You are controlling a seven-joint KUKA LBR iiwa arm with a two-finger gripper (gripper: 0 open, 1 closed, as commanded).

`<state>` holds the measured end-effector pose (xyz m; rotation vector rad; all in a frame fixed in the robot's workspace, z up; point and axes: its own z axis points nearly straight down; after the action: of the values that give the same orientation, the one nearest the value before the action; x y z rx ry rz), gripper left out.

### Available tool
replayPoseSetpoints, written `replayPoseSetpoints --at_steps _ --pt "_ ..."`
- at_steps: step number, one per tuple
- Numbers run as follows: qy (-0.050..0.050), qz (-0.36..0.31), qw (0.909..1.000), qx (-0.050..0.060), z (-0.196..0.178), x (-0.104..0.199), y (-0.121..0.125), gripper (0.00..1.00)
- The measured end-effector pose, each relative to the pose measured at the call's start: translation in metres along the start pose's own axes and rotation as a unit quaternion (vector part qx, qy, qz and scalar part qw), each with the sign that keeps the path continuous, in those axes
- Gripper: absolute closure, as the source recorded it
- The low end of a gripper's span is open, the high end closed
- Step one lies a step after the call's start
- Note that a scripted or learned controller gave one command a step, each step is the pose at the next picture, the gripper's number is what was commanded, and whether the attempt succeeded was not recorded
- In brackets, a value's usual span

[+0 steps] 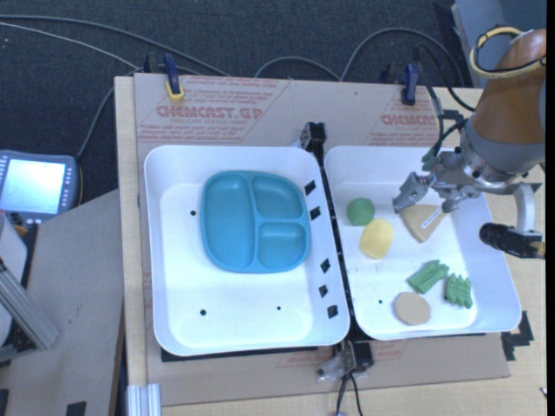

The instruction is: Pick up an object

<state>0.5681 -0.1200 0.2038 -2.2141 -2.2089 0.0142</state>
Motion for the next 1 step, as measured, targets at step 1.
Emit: replayPoseSetpoints --at_steps 1 --pt "-0.001 -0.002 1.0 -0.007 -0.0081 0.0004 0.0028 0.0"
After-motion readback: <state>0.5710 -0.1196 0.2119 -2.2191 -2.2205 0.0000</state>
